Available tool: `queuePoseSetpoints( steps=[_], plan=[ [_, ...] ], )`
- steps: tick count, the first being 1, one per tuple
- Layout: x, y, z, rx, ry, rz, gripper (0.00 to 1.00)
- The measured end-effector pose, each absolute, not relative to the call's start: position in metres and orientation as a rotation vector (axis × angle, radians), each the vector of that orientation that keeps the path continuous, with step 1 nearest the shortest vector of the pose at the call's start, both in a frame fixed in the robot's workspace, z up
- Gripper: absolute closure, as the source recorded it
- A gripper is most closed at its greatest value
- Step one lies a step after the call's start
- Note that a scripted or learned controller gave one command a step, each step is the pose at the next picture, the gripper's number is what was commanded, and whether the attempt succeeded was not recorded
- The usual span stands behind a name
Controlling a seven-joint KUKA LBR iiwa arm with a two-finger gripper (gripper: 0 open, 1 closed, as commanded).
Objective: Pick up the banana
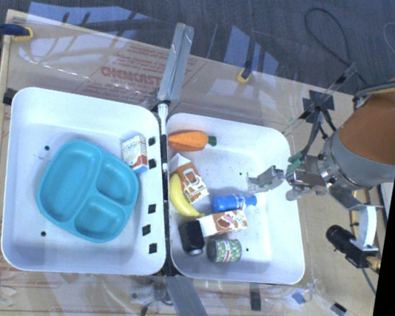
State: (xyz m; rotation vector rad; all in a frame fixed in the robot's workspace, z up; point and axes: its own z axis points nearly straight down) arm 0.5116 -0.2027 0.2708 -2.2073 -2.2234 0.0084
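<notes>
The yellow banana [180, 199] lies along the left wall of the right bin [285, 228], curving toward the middle. A small orange-and-white carton [191, 182] rests on its upper part and hides some of it. My gripper [267, 179] hovers over the right half of the same bin, well to the right of the banana and just above a blue bottle [234, 201]. Nothing shows in its grasp.
An orange carrot [188, 140] lies at the right bin's back left. A red-and-white carton [223, 223], a black object [191, 236] and a green-lidded jar [224, 250] crowd the front. The left bin [28, 118] holds a blue divided plate [67, 177] and a small carton [134, 151].
</notes>
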Motion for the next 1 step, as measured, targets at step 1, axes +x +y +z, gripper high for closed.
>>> queuePoseSetpoints(
  steps=[1],
  plan=[
    [0.4961,-0.1589,0.1152,-2.197,-2.262,-0.010,0.00]
  ],
)
